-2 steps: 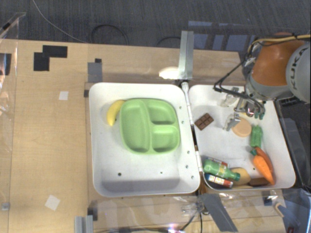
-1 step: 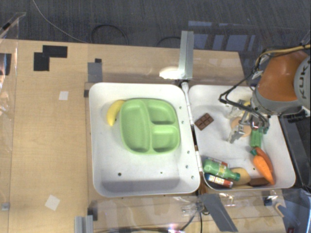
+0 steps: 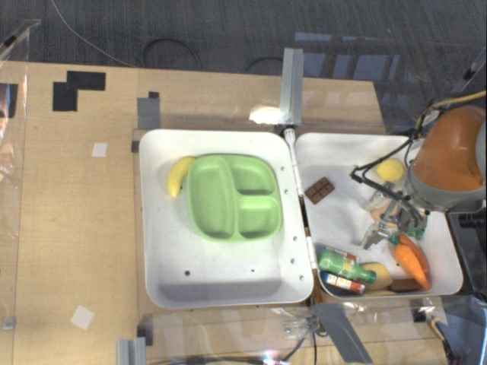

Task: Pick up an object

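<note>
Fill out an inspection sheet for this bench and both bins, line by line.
Surface: wooden bench bearing the left bin and right bin, side by side.
Job's things: banana beside a green divided tray in the left bin; chocolate bar, lemon, carrot, green bottle in the right bin.
Clutter: black markers on the bench.
Grippers: gripper low over the right bin, next to the carrot; jaws unclear.
Cables: thin cable on the floor.
Surroundings: dark carpet.
</note>
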### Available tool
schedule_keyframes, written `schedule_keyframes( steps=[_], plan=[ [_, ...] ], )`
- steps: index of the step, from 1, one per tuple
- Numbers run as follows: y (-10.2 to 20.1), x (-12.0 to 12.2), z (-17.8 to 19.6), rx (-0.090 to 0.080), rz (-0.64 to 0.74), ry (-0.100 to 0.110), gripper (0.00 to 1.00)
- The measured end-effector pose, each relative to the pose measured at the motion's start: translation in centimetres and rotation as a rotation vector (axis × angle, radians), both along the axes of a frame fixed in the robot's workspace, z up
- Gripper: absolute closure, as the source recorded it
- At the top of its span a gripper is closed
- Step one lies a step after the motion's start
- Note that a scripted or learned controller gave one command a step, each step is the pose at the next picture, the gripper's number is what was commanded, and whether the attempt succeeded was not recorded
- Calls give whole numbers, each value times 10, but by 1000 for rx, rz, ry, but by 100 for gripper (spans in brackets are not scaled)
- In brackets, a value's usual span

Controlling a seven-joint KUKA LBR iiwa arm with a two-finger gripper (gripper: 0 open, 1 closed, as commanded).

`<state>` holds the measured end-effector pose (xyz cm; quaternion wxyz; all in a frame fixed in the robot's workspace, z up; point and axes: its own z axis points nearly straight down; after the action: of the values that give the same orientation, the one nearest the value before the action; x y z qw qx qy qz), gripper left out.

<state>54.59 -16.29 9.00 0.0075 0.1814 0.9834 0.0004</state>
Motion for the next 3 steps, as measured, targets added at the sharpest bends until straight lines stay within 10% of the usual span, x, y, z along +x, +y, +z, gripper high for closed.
schedule_keyframes(
  steps=[1,2,3],
  plan=[
    [-22,-40,0,-3,33,-3,0],
    [-22,-35,14,-9,38,-19,100],
    [43,-56,66,1,114,5,100]
  ],
)
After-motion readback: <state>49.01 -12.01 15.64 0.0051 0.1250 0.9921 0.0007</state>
